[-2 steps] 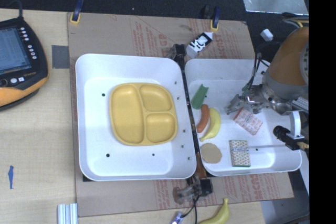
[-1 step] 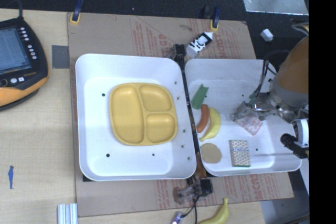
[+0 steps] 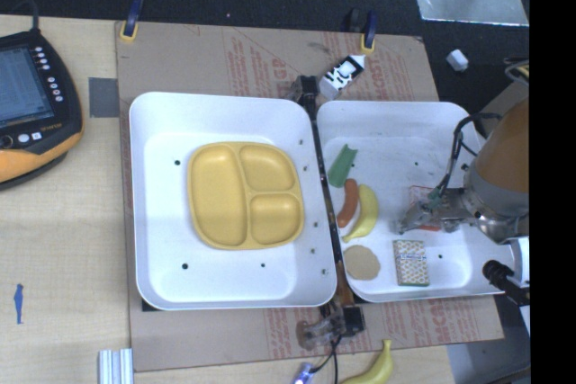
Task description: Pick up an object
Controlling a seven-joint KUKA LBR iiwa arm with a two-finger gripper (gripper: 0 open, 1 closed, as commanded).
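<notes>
The arm is reaching in from the right, its gripper (image 3: 421, 216) hanging low over the right bin (image 3: 396, 121); whether the jaws are spread or pressed together I cannot tell. In that bin a banana (image 3: 364, 216), an orange-red sausage-shaped piece (image 3: 347, 202), a green piece (image 3: 342, 165), a tan disc (image 3: 362, 263) and a small patterned box (image 3: 410, 263) are lying. A yellow divided plate (image 3: 245, 193) is sitting in the left bin (image 3: 162, 265).

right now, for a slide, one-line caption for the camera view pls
Gripper low in the right bin near a banana; yellow divided plate sits in the left bin.
</notes>
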